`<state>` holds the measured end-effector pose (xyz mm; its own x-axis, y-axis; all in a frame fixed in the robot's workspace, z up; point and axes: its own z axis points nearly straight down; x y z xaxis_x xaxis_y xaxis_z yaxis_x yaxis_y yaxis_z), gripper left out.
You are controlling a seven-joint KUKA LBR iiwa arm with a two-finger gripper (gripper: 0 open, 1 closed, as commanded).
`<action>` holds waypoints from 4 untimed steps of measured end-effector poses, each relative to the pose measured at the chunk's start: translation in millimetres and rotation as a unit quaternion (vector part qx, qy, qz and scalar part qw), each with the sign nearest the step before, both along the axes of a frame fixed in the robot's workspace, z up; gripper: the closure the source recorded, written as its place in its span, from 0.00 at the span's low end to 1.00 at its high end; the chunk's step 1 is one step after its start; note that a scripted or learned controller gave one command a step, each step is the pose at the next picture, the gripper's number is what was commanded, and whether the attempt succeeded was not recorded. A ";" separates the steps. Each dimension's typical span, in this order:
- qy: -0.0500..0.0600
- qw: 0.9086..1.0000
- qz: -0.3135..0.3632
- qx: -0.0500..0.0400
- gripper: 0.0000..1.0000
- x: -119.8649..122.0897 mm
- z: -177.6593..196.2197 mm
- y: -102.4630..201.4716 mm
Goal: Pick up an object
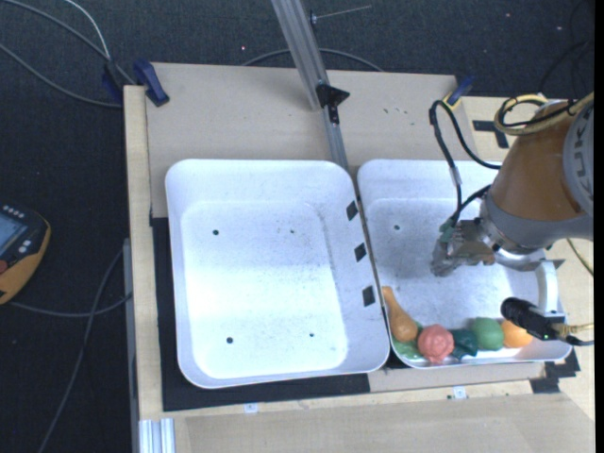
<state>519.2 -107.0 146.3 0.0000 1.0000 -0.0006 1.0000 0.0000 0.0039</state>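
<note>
The pincer [451,256], whether apart or together I cannot tell, hovers; the carrot [400,317] lies at seven o'clock, pointing eleven.

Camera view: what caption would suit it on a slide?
Robot hand hovers in the right bin, toys lining its near edge.

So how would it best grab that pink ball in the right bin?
Probably from straight above, pinching the pink ball across its round middle. The carrot and green thing crowd its sides and the bin wall is close, so sideways approaches look blocked.

White speckled bins [255,182], pink ball [435,342], green toy [488,332], orange carrot [400,317]
</note>
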 end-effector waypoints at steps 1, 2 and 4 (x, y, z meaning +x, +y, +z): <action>-0.001 1.000 0.000 0.000 1.00 -5.4 60.0 2.7; 0.000 1.000 0.000 0.000 1.00 -2.3 102.3 2.1; 0.002 1.000 0.002 0.001 1.00 19.1 102.8 100.1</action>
<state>538.3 -7.0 249.1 -0.0043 1.0000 0.0010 1.0000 0.0043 -0.0004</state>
